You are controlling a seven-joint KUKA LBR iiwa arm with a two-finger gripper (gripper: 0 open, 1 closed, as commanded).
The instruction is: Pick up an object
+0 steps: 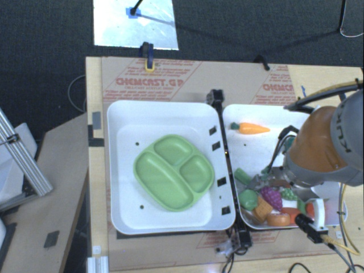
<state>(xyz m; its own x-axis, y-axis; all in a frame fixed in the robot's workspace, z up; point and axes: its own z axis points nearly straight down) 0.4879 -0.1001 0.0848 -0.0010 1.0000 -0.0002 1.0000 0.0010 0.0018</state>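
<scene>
Whether the jaws stood wide or narrow could not be told, since the grey wrist and its orange band hid most of the gripper point(272, 181) from above. It hung low over the near part of the right bin point(259, 144), right at a tight heap of toy food: a green piece point(248, 198), a purple grape bunch point(271, 197), an orange-brown block point(263, 210) and a red-orange piece point(282, 217), all touching or overlapping one another against the bin's near wall. A toy carrot point(252, 128) lay alone at the far end of the same bin, well apart from the heap. The left bin point(122, 129) held a green divided plate point(173, 172). Nothing could be seen between the fingers, so the pick looked not yet made. The crowding seemed the main risk: closing on the heap could pinch two pieces at once, or squeeze a rounded one sideways so it slipped free. Pieces pressed to the wall might also leave no room for a finger.
</scene>
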